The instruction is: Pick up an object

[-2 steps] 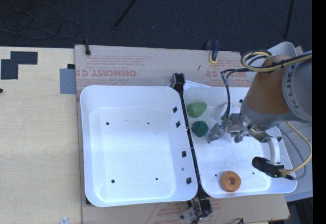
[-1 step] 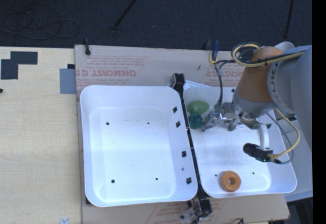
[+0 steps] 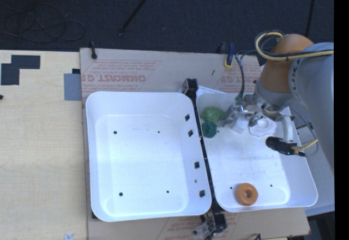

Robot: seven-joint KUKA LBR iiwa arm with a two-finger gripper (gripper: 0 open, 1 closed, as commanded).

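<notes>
The right bin (image 3: pixel 272 171) holds three objects. A light green ball (image 3: pixel 212 114) lies at its far left, with a smaller dark teal object (image 3: pixel 209 129) just in front of it against the divider. An orange ring (image 3: pixel 247 193) sits near the bin's front edge. My gripper (image 3: pixel 233 115) hangs low over the back of the right bin, just to the right of the green ball. Its tips point toward the ball. The wrist hides how the gripper's end stands against the ball.
The left bin (image 3: pixel 144 154) lies beside the right one, split from it by a black clipped divider (image 3: pixel 197 146). Cardboard (image 3: pixel 136 72) lies under both bins. The arm's grey body and orange band (image 3: pixel 289 64) fill the right side, with cables looping above.
</notes>
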